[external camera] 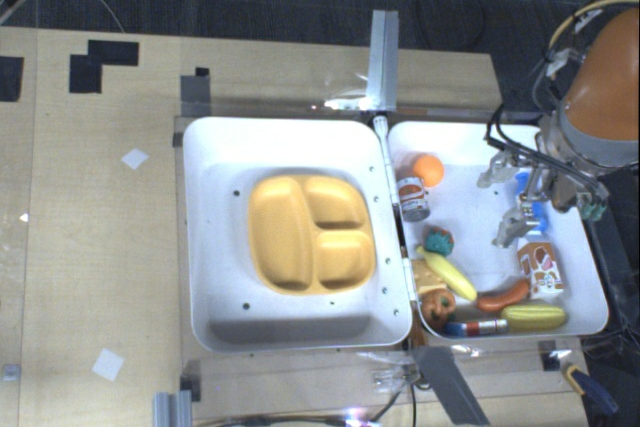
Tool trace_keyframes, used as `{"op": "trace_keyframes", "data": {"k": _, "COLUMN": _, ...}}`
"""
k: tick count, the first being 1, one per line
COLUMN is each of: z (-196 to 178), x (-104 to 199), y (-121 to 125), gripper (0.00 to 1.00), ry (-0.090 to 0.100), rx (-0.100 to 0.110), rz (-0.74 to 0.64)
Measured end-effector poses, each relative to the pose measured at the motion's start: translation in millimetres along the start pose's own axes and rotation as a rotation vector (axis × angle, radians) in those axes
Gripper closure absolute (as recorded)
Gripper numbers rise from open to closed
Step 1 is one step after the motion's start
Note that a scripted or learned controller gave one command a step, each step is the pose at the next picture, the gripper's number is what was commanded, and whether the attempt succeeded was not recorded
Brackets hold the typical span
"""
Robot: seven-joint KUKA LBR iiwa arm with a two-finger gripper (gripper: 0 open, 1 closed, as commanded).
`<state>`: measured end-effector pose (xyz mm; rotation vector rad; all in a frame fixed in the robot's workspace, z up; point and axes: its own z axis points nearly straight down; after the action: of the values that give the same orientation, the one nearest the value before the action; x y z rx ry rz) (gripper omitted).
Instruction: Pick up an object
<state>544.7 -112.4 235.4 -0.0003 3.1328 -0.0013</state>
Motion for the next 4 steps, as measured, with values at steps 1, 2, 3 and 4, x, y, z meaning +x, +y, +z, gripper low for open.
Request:
{"op": "trace_keyframes", "data": {"k": 1, "z": -86.9, "x": 7.5, "y": -17.8, "gripper": 0.0, "ry": -0.008, "rx": 0.003, "rz": -0.132}}
{"op": "trace_keyframes", "data": {"k": 2, "z": 70.1, "x": 39.4, "y": -76.7, "gripper": 0.0, "ry": 0.012, "rx": -0.003, "rz": -0.108}}
{"op": "trace_keyframes", "data": {"k": 3, "z": 146.2, "x": -32.7, "y": -89.1, "gripper": 0.0, "ry": -0.006, "rx": 0.003, "rz": -0.302}}
{"op": "trace_keyframes", "data": {"k": 4, "z": 137.5, "x": -72.2, "y": -48.2, "gripper": 0.0, "ry": -0.004, "rx": -0.001, "rz": -0.015}}
